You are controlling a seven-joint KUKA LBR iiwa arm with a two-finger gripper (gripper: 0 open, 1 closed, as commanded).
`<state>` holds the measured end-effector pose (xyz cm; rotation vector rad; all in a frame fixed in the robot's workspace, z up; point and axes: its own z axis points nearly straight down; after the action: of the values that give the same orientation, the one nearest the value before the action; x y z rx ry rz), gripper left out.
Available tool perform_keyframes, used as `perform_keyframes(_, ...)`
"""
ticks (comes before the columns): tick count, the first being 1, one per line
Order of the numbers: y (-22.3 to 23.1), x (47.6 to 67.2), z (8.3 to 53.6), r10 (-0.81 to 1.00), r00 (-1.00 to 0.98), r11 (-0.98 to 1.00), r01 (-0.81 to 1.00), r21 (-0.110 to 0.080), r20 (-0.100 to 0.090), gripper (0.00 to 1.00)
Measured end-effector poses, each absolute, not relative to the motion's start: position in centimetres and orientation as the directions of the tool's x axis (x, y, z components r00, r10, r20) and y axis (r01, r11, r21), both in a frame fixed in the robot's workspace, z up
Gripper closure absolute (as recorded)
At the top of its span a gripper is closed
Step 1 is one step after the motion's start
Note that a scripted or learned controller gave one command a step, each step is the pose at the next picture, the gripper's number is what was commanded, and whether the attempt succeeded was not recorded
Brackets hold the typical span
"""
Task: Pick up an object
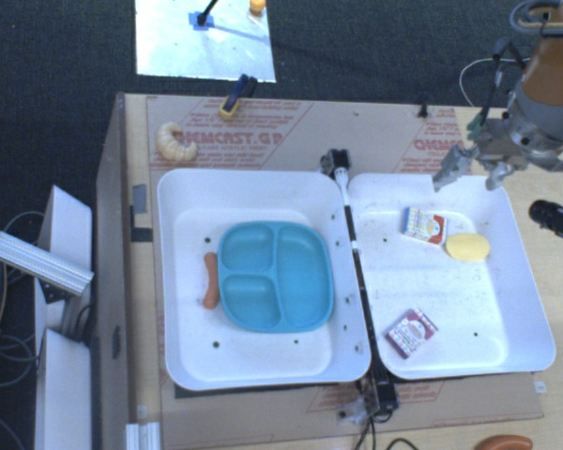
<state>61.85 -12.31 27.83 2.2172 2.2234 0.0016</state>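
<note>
My gripper (473, 172) hangs above the far right corner of the right bin (450, 354), open, with nothing between its fingers (448, 170). Below it in that bin lie a small white and orange packet (424, 225) and a yellow round piece (468, 247). A maroon packet (411, 332) lies nearer the front of the same bin. The left bin (192, 345) holds a blue divided plate (275, 276) and an orange sausage-shaped piece (210, 279) to its left.
A cream curled object (176, 142) and a yellow and black tool (235, 97) lie on the cardboard behind the left bin. A black clamp (336, 163) sits where the bins meet. Cables run behind my arm at the right.
</note>
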Motion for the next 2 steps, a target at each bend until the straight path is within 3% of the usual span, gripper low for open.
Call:
perform_keyframes(1,-14.7,61.8,20.7,1.0,-0.001,0.001,1.0,0.0,0.0,0.0)
perform_keyframes(2,-15.4,63.5,14.3,1.0,-0.001,0.001,1.0,0.0,0.0,0.0)
